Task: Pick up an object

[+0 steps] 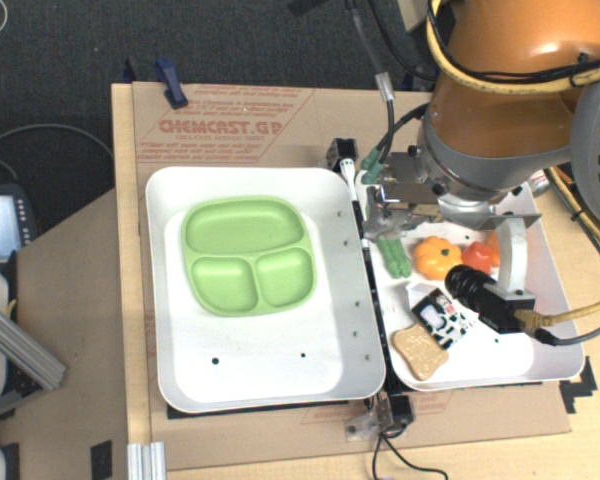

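Seen from above, the gripper (pixel 385 211) hangs over the right bin (pixel 555 268), jaw state impossible to tell. Below lies a small orange toy fruit (pixel 437 256): probably light, rigid, smooth; grip across its middle.

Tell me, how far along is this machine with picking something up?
Nothing looks lifted yet. The arm's end effector is down over the right white bin, above the small orange pumpkin-shaped toy, green toy piece and tan toast-shaped toy. Grasping and raising remain.
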`<action>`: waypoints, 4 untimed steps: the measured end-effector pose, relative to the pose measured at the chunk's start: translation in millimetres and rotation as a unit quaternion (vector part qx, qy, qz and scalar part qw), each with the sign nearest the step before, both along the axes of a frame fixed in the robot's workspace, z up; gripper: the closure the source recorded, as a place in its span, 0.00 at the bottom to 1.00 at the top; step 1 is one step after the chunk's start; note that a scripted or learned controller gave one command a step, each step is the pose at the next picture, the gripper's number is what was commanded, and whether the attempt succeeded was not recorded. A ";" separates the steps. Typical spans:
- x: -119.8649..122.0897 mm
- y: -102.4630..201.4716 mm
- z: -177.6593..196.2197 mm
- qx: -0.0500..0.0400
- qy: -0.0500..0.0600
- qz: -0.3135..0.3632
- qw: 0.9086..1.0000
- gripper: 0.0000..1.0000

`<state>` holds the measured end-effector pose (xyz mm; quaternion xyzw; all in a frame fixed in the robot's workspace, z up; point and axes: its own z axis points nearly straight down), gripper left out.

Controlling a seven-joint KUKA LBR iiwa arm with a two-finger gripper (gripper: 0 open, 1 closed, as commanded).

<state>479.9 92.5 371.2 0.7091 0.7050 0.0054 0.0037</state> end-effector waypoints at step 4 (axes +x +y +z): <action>22.0 15.8 -237.1 -0.002 0.013 0.003 1.000 1.00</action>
